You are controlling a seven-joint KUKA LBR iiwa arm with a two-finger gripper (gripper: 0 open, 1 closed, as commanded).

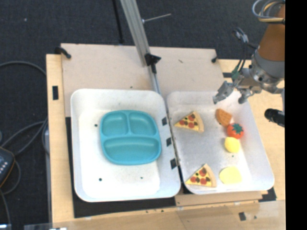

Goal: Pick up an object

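The right-hand bin holds six small toy foods: a pizza slice near its left wall, a second pizza slice toward the near edge, a brown bread-like piece, a red tomato touching it on the near side, a yellow lemon-like piece just below that, and a flat yellow piece close to the near right corner. All look like light, stiff plastic play food, probably smooth and a little slippery, and not fragile. The rounded pieces are likely to roll or squirt out unless the fingers close across their widest part; the pizza slices lie flat and thin, so I judge they would have to be pinched across the two straight edges, which is harder. The brown piece seems the easiest choice: it is chunky, and nearest the end effector. The end effector hangs over the far edge of the right bin, its two fingers spread apart with nothing between them. The brown piece lies just beside it, slightly nearer the camera and a touch to the left, apart from the fingertips. The left bin carries a teal divided plate, well apart from the end effector on the same surface.
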